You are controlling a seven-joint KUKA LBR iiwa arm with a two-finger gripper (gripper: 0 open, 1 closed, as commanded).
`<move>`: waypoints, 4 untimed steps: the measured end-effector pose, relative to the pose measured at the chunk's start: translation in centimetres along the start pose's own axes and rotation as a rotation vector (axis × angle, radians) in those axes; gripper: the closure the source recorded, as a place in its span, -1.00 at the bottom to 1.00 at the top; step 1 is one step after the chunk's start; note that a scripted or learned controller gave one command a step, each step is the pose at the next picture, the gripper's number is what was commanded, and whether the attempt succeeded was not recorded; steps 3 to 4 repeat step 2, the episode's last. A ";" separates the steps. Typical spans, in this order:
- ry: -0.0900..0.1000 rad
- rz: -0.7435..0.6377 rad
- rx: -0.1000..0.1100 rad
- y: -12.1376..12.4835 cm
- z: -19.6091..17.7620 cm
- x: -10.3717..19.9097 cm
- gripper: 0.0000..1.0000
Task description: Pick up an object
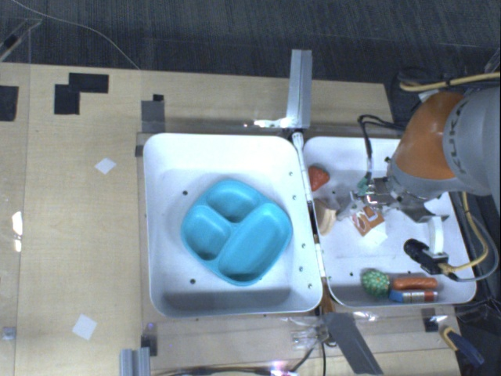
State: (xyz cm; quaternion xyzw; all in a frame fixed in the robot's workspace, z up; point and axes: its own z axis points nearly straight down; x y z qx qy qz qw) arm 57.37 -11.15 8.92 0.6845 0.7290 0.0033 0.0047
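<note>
In the right bin [462,292], toward its middle, a small orange-brown packet [368,222] lies just below the gripper [366,198], which hangs low over it; whether they touch is hard to judge, and I cannot tell how the jaws stand. A red piece [318,178] sits up and left of it by the bin's left wall, with a pale object [326,219] below that. Along the bin's lower edge lie a green ball [375,283] and, beside it, an orange tube [415,285]. The left bin [164,210] holds a blue divided tray [236,230].
</note>
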 end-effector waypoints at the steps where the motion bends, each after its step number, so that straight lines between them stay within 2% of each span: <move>1: -0.003 0.000 -0.006 0.2 -1.2 -0.1 1.00; 2: 0.002 0.054 0.005 3.3 -14.8 6.8 1.00; 4: 0.002 0.054 0.005 3.3 -14.8 6.8 1.00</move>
